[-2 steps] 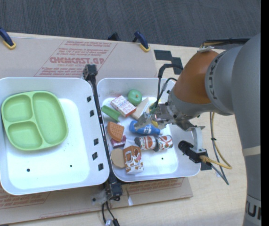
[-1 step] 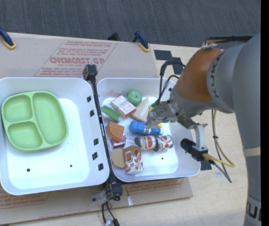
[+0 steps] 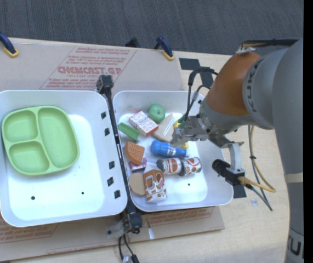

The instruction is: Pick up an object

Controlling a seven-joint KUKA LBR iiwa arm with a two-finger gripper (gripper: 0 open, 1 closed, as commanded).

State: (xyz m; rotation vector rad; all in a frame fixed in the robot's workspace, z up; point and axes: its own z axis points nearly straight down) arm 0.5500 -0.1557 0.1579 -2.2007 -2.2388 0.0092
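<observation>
The right bin (image 3: 200,193) holds several toy foods. A blue bottle (image 3: 164,148) lies on its side in the middle, with a brown and white can (image 3: 179,166) just in front of it. Behind them lie a cream wedge (image 3: 166,126), a green apple (image 3: 157,112) and a pink and white box (image 3: 143,123). My gripper (image 3: 180,137) hangs low over the bin, at the blue bottle's right end and beside the cream wedge. The wrist hides its tips.
A green stick (image 3: 127,131), a waffle (image 3: 135,153), a round biscuit (image 3: 136,185) and a patterned carton (image 3: 155,186) lie along the right bin's left side. The left bin (image 3: 13,210) holds a green divided tray (image 3: 38,140). A black divider (image 3: 114,141) runs between the bins.
</observation>
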